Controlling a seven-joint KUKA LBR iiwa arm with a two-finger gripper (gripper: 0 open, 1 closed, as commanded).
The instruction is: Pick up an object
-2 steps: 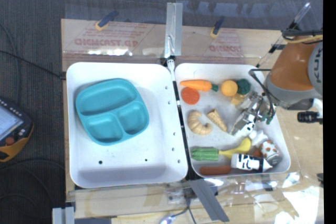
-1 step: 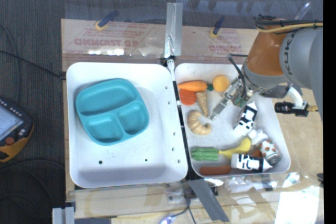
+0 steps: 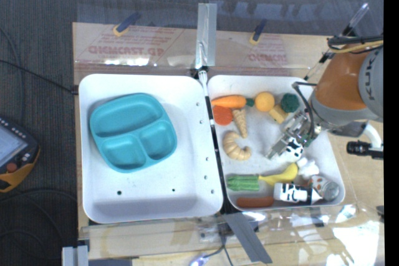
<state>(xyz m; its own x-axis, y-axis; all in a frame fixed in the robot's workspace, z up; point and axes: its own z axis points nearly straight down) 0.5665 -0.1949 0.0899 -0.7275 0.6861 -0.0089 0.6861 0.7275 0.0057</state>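
Observation:
The right bin [image 3: 324, 152] holds several toy foods. Along its far side lie a carrot [image 3: 229, 101], a yellow-orange ball [image 3: 265, 101] and a green broccoli piece [image 3: 288, 101]. A tan croissant [image 3: 237, 145] lies near the middle-left. At the near side are a banana [image 3: 280, 175] and a green cucumber [image 3: 243, 182]. My gripper [image 3: 282, 143] hangs low over the middle of this bin, pointing down-left at a bare patch of floor between the croissant and a small black-and-white toy [image 3: 295, 150]. Nothing is visibly held.
The left bin [image 3: 187, 190] holds a teal divided plate [image 3: 132, 131]. A black-and-white carton [image 3: 293, 194], a small can [image 3: 319, 185] and a red sausage [image 3: 254, 201] crowd the right bin's near corner. A metal divider post [image 3: 206, 40] stands between the bins at the back.

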